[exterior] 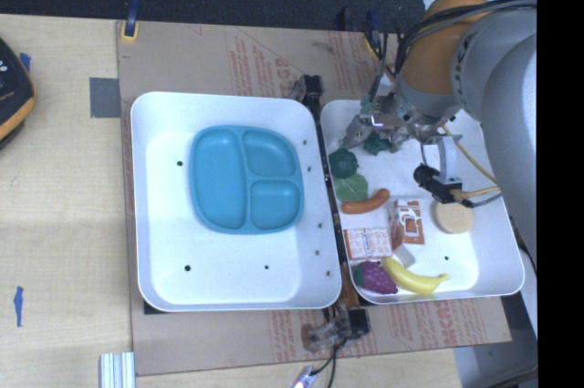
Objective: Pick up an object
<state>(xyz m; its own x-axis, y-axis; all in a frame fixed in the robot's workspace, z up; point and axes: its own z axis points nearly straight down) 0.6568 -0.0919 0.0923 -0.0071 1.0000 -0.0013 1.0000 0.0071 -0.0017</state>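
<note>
While the grey arm (497,76) reaches in over the right bin (488,272), its gripper (376,132) is lowered into that bin's far left corner; whether anything is gripped cannot be told. Just beside the gripper, along the bin's left edge, a dark green vegetable (343,163) and a lighter green one (351,188) are seen, with a sausage (365,202) next to them. Two small printed packets (368,243) (409,223) lie mid-bin, a tan disc (453,218) toward the right edge. Purple grapes (375,277) and a banana (415,278) rest at the near edge. A blue divided plate (246,178) is centred in the left bin (155,267).
</note>
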